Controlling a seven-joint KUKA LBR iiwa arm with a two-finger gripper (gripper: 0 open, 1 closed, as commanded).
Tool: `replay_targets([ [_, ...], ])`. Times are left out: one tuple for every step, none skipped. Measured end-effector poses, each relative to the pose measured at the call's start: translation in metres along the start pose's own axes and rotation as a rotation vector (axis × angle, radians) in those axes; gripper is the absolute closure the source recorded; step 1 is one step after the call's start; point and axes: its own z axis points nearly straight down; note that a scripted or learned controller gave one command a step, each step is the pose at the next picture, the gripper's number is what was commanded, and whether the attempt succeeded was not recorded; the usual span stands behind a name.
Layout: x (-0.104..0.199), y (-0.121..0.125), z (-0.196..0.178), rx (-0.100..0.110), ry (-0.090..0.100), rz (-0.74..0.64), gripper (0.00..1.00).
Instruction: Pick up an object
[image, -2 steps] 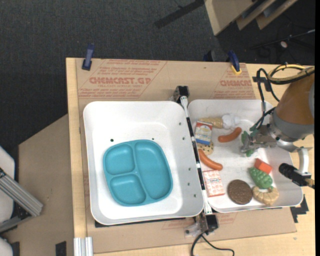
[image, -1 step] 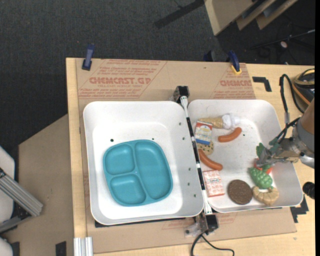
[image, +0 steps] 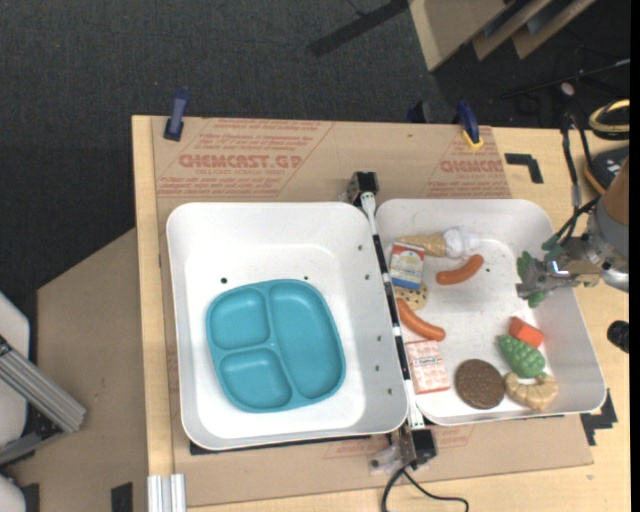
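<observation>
A paper-covered wooden tabletop (image: 300, 160) is carrying two shallow white plastic bins (image: 200, 260). One teal divided plate (image: 275, 343) is lying left; two toy sausages (image: 460, 270) and other toy foods are crowding the right — pickable targets. The tool (image: 548, 272) is hovering there, perhaps gripping something green; I cannot tell.

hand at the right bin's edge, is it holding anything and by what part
It cannot be told. The hand sits over the right bin's right rim with something small and green at its tip, too small and blurred to show a hold.
</observation>
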Motion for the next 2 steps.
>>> replay_targets([
  [0.077, 0.048, 0.015, 0.002, 0.005, -0.008, 1.0],
  [0.142, 0.044, 0.0, 0.004, 0.006, -0.006, 1.0],
])
